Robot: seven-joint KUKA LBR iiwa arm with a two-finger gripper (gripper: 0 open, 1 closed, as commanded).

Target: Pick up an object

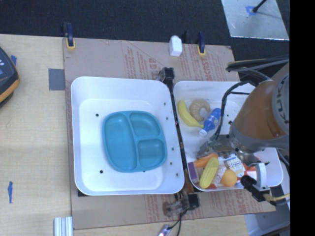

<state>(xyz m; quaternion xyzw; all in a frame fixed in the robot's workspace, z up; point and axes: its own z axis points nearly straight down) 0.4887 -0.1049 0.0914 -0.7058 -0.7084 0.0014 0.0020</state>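
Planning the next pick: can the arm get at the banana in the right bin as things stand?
Probably yes. The banana lies uncovered at the right bin's left side, with the arm above the same bin.

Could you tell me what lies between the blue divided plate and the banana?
In the camera view, between the blue plate and the banana lie bare white floor of the left bin and the two bins' adjoining rims.

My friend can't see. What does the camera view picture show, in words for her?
A grey and orange robot arm reaches down into the right white bin, which holds a banana, a corn cob, a carrot, a blue bottle and other small things. The left white bin holds a blue divided plate.
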